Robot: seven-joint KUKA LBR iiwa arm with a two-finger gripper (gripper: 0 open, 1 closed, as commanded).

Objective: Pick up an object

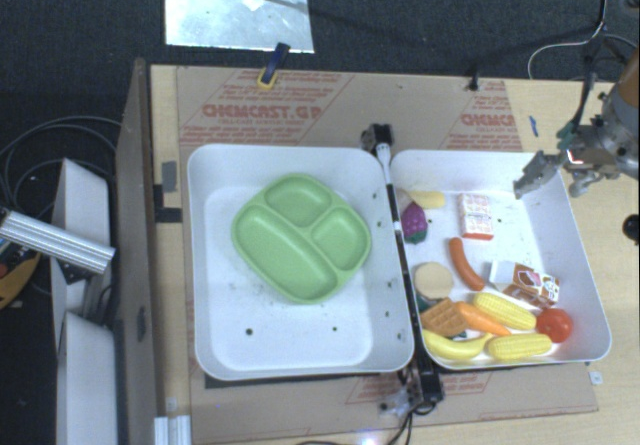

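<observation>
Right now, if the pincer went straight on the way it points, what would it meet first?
The pincer points down-left into the right bin. It would likely meet bare bin floor first, just right of the red-and-white packet; from this slanted view depth is unclear, so it might touch the packet.

Glossy green plastic plate, smooth white plastic bins, matt cardboard

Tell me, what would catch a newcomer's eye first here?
Probably the pale green divided plate, alone in the left white bin. Next, the bright heap of toy food in the right white bin: yellow corn cobs, a red tomato and a purple eggplant by the divider. The robot's gripper hangs at that bin's upper right edge.
</observation>
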